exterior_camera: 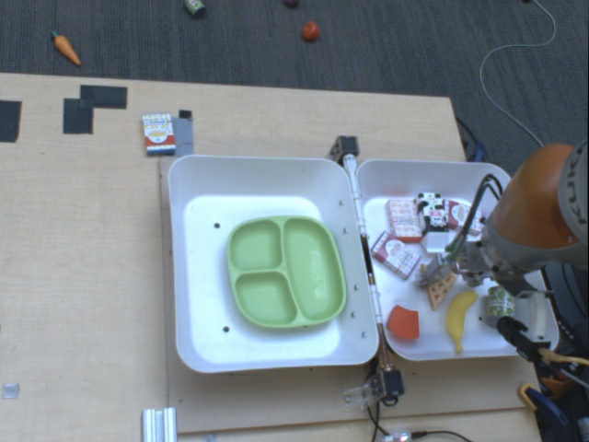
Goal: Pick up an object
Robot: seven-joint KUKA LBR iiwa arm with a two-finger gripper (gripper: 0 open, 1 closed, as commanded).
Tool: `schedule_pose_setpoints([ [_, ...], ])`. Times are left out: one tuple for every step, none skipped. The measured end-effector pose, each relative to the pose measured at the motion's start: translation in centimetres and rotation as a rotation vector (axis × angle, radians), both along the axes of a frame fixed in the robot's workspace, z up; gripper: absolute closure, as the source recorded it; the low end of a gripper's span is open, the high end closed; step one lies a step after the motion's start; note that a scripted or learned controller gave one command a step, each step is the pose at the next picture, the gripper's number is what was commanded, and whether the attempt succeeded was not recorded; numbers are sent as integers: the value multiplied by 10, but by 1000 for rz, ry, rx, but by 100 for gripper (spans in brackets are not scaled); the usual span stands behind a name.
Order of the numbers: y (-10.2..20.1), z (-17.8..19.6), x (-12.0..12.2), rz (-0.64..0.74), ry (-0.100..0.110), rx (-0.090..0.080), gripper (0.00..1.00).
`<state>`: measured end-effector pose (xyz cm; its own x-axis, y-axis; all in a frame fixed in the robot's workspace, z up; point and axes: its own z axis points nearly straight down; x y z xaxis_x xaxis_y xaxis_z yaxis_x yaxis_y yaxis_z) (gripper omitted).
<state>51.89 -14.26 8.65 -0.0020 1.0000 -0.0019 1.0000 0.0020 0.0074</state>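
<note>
Your end effector (448, 270) hangs over the right bin (497, 175), just beside the banana (458, 315); you cannot tell its grip. Red block (403, 323) lies left of the banana.

The gripper (448, 267) hangs low in the right bin (492, 175), above a waffle piece (440, 290), beside a banana (458, 317); a green plate (286, 272) fills the left bin (204, 274).

This looks like a robotics lab. A plywood bench (83, 247) stands on grey carpet (386, 35), with black tape marks (92, 107) on it and two white bins (184, 247) clamped together. A cable (515, 63) trails across the floor, where toy food (310, 31), probably plastic, lies scattered.
</note>
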Motion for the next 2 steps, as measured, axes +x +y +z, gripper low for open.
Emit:
schedule_pose_setpoints([
  [0,11,2,1,-5,0,100],
  [72,98,-27,3,3,3,100],
])
